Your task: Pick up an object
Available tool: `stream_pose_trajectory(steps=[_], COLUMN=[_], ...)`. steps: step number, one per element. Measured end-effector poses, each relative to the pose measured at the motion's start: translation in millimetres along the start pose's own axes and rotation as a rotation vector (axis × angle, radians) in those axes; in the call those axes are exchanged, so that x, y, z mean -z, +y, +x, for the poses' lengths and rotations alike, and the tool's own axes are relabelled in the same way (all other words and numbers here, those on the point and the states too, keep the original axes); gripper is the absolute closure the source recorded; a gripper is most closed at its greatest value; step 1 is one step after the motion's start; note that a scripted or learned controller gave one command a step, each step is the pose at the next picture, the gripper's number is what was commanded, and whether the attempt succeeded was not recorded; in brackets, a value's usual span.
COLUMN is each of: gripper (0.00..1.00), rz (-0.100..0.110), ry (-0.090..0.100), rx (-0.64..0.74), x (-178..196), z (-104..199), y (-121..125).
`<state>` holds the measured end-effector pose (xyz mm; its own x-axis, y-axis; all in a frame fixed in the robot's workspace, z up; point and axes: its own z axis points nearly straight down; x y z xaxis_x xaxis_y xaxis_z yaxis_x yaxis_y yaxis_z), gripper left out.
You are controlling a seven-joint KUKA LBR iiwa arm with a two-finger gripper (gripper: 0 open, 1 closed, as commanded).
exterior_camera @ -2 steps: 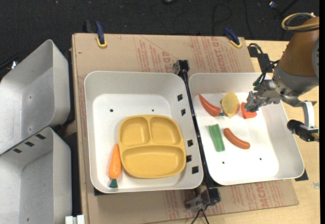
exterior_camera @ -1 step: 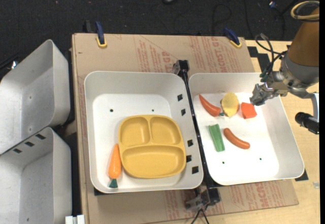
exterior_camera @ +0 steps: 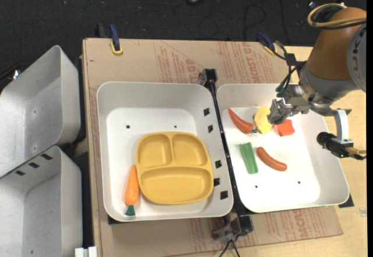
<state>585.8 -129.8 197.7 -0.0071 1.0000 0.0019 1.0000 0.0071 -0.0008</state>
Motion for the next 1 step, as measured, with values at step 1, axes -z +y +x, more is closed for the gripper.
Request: stream_pose_trajectory(steps=[1], gripper=[1.00], rz=[-0.003], ry=[0.000], rx=[0.000], x=[10.5], z=[47.0], y=[8.8])
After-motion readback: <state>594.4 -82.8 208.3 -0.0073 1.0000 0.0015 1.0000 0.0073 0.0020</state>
